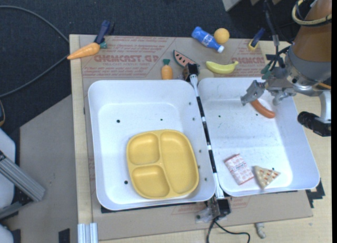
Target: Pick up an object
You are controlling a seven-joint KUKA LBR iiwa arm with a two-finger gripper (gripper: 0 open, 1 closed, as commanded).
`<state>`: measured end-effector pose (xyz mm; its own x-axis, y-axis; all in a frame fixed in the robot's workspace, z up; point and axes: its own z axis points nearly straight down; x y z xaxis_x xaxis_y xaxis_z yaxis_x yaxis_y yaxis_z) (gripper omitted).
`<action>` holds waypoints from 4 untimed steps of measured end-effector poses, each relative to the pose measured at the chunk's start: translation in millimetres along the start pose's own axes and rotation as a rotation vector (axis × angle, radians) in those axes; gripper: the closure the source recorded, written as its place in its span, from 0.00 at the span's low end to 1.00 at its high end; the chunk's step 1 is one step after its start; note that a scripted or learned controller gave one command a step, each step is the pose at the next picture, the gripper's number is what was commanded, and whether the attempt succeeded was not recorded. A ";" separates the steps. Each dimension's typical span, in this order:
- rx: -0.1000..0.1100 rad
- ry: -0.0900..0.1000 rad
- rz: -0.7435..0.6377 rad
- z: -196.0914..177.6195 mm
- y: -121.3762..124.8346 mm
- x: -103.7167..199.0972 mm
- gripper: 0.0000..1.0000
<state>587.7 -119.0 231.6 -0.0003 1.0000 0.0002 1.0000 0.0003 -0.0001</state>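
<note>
My gripper hangs over the far part of the right bin, open, with one finger to the left and the other to the right. An orange sausage lies on the bin floor just below and between the fingertips; nothing is held. Nearer the front of the same bin lie a red-and-white packet and a pizza slice. The grey arm with its orange band comes in from the upper right.
A yellow divided plate sits in the left bin. Behind the bins on the bench lie a carrot, a watermelon slice, a banana, a blue bottle and an orange ball.
</note>
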 end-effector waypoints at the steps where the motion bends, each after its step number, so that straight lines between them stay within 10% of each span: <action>1: -0.001 -0.002 0.001 37.0 11.7 -67.8 0.00; 2: 0.000 -0.001 0.000 122.7 56.5 -77.0 0.00; 3: -0.005 -0.003 -0.002 110.9 58.1 -77.0 1.00; 4: 0.001 0.000 0.001 98.7 3.3 -66.2 1.00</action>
<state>590.9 -185.2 132.9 0.0006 1.0000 0.0005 1.0000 -0.0006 -0.0011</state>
